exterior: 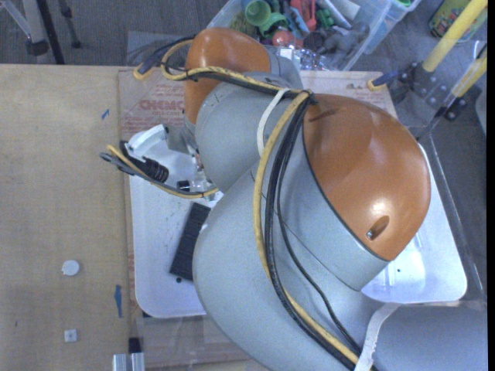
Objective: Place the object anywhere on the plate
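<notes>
So the end effector [195,178] is tucked under the arm's own wrist, over the upper part of the left-hand bin [155,284], and honestly we can't tell how far open it is or whether it has anything in it, since the wrist housing and cables cover it from this angle. Just below it in the view, a black ridged strip [188,242] lies flat on the floor of that same bin. It runs lengthwise up and down the picture with a slight lean, and its upper end disappears at the edge of the arm. We're taking that strip as the object for the task, and it looks to be apart from the end effector, not lifted. The arm [309,230] itself is huge in the view, grey with orange caps, and a yellow and black cable bundle runs along it. It covers the middle of both bins, and past it on the right a corner of the other bin [437,284] pokes out. Outside the bins, the tan surface [54,168] has a small white disc [70,267] sitting on it, well clear of the bin. Up top, behind everything, sits a clear tub [309,10] full of colourful toys.
</notes>
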Controlling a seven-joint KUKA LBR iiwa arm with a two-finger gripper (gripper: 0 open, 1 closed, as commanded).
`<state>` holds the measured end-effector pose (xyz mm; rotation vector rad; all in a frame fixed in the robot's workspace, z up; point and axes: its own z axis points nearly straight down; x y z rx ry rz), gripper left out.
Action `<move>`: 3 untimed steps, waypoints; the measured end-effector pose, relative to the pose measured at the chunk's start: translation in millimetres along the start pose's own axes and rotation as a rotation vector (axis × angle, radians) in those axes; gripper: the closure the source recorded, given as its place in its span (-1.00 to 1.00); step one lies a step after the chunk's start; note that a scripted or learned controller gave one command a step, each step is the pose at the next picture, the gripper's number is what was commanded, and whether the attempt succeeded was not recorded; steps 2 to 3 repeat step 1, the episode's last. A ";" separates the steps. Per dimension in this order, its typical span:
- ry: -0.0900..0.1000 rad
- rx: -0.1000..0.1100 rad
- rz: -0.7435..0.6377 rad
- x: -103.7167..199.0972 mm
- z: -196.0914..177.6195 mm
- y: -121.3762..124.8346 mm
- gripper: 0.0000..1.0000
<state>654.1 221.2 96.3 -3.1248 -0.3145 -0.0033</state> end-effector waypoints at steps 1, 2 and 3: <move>-0.004 -0.001 -0.106 -24.0 9.9 47.3 1.00; -0.004 -0.001 -0.106 -24.0 9.9 47.3 1.00; -0.004 -0.001 -0.106 -24.0 9.9 47.3 1.00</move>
